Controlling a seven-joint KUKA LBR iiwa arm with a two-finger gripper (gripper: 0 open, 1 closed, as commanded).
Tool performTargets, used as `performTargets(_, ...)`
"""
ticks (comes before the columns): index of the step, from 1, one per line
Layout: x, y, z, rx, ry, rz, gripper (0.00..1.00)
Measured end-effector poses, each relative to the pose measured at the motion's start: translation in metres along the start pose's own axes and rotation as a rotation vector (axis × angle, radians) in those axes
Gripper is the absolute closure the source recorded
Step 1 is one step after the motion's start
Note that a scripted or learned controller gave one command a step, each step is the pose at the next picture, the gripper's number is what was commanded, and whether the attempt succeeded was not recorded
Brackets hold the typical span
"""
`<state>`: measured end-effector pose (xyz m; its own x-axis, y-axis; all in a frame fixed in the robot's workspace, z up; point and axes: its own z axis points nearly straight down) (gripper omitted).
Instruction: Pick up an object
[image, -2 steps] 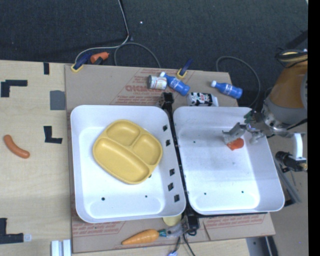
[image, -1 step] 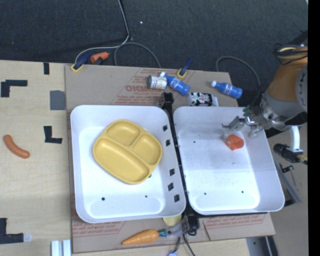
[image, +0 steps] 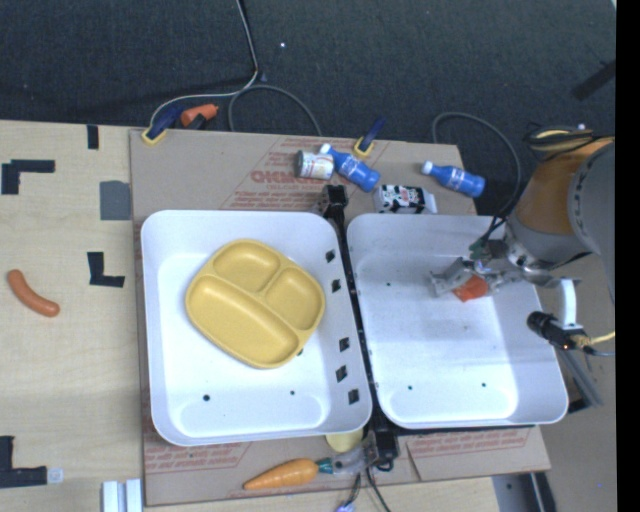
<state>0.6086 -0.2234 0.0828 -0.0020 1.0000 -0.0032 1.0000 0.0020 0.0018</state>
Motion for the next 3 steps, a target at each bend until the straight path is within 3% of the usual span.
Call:
performTargets(1,0.0,-0.087,-0.051,0.008,0.004,0.004,0.0)
performTargets(2,0.02,-0.016,-0.001,0.0,0.002,-0.003,0.0)
performTargets(3,0.075,0.059,-0.004,-0.006,0.001,-0.006,0.0)
